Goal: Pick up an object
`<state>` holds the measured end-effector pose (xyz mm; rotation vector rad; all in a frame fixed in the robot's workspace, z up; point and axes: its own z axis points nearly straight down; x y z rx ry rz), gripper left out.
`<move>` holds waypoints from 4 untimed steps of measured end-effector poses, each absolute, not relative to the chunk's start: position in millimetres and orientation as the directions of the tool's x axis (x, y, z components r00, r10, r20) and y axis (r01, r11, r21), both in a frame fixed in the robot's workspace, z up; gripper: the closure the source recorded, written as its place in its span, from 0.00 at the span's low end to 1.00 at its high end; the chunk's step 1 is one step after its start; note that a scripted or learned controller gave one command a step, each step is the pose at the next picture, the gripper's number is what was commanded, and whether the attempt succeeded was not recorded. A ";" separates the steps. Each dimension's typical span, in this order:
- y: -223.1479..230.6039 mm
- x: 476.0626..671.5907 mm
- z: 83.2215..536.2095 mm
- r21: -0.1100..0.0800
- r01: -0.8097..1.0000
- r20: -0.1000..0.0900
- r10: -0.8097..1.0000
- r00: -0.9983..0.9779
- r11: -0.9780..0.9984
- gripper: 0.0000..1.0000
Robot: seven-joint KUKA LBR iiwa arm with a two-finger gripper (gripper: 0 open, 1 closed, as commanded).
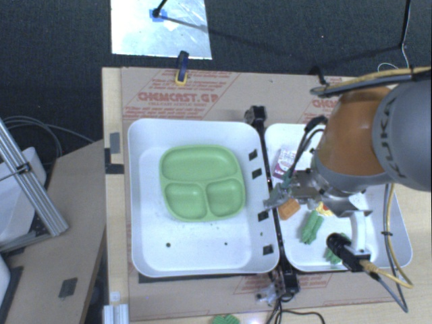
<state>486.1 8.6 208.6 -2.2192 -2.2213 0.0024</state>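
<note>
Claw [289, 196]: low in right bin, at its left side beside the divider; can't tell how it is set, nothing seen gripped.
Worktop [202, 90]: brown board, red print, carries both bins.
Arm [368, 137]: grey, orange band, comes in from right, covers much of right bin.
Left bin [145, 248]: white, shallow, holds green tray.
Right bin [398, 245]: white, touching left bin, partly hidden by arm.
Green tray [201, 181]: three compartments, middle of left bin.
Green object [311, 227]: right bin, near side, right of claw.
Orange object [289, 210]: right bin, just below claw, contact unclear.
Pink-white packet [283, 159]: far left corner of right bin.
</note>
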 end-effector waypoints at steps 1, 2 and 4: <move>-36.7 487.5 262.4 0.006 1.000 -0.002 1.000 0.001 -0.001 0.00; -34.2 486.7 237.2 0.001 1.000 0.000 1.000 0.000 0.000 0.00; -93.2 487.5 94.9 0.003 1.000 -0.001 1.000 0.001 -0.001 1.00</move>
